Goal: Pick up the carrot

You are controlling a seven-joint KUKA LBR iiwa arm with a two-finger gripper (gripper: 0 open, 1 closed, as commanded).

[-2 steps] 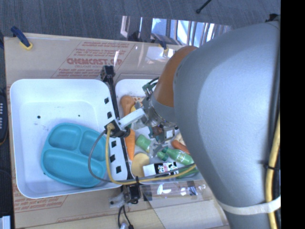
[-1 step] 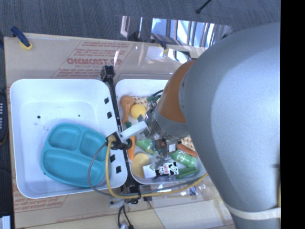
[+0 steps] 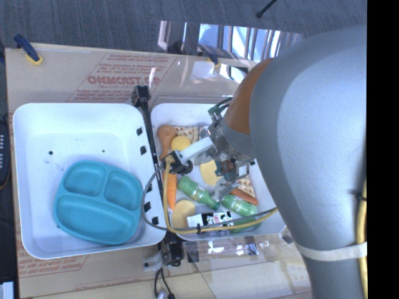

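Note:
The carrot [image 3: 171,192] is a slim orange piece lying lengthwise along the left wall of the right bin [image 3: 187,108], tip toward the front. My gripper [image 3: 223,174] hangs low over the middle of that bin, right of the carrot and apart from it, above the green bottles [image 3: 198,192]. The grey arm and its orange band hide the right side of the bin.
The right bin also holds yellow pieces [image 3: 181,144], a brown piece [image 3: 165,136], a waffle-patterned piece [image 3: 187,131], a second green bottle [image 3: 240,205] and a small orange piece [image 3: 248,197]. A blue divided plate [image 3: 100,201] lies in the left bin [image 3: 37,129].

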